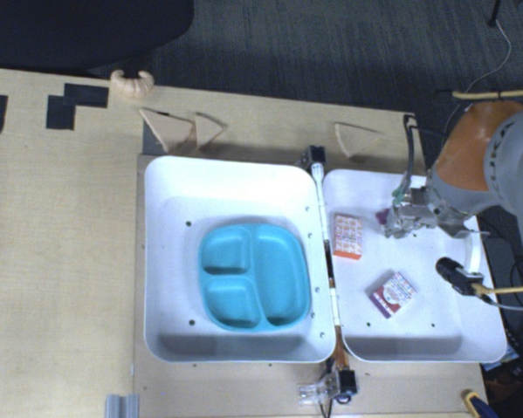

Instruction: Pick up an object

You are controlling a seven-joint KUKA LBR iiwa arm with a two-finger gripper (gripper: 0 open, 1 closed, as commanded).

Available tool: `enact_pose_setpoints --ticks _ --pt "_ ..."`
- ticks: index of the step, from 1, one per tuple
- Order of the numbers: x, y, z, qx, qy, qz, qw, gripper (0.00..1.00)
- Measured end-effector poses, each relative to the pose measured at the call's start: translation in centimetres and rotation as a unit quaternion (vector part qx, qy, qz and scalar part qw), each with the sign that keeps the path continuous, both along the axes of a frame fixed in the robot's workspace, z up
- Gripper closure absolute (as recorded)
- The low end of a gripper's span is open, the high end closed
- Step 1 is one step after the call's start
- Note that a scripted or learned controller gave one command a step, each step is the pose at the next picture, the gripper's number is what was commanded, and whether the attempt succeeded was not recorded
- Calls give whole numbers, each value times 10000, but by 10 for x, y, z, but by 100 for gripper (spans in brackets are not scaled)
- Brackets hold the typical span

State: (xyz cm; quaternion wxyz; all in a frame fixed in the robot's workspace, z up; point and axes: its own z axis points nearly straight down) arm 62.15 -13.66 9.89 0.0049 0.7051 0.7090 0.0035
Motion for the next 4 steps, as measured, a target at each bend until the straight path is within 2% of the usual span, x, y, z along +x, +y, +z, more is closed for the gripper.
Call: enact_pose_setpoints --ticks 1,2,3,4 --pt "49 40 109 9 22 5 10000 100" --pt "48 40 107 7 38 5 10000 0" --pt "-22 50 -1 9 4 -14 10000 0" --pt "-96 44 -12 5 27 -22 10000 0"
